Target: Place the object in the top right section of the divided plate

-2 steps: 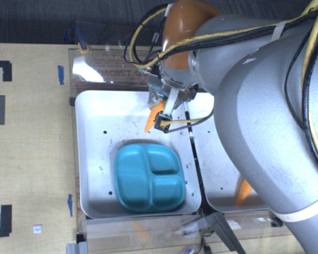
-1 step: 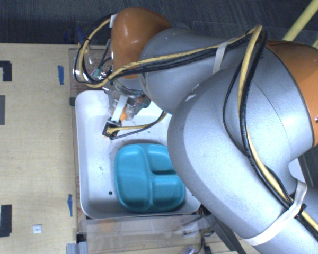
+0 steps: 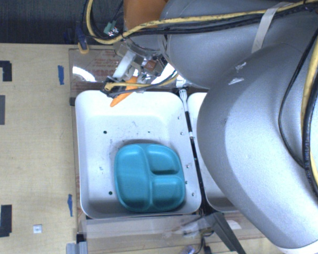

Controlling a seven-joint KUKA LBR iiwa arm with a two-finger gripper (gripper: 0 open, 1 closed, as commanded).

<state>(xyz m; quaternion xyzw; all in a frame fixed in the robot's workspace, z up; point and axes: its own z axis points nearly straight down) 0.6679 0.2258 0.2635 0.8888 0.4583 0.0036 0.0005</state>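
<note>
Carrot (image 3: 122,96) just below jaws

Two shallow white bins were set side by side on a pale wooden bench (image 3: 32,157). The left bin (image 3: 90,120) was seen almost whole, its floor marked with dark specks and a few small holes. The right bin (image 3: 195,102) was largely covered from above, so that little more than its near-left corner was visible. Strips of blue tape (image 3: 60,74) had been stuck to the bench beside the left bin, and black angular markings (image 3: 4,70) were printed further left.
</note>
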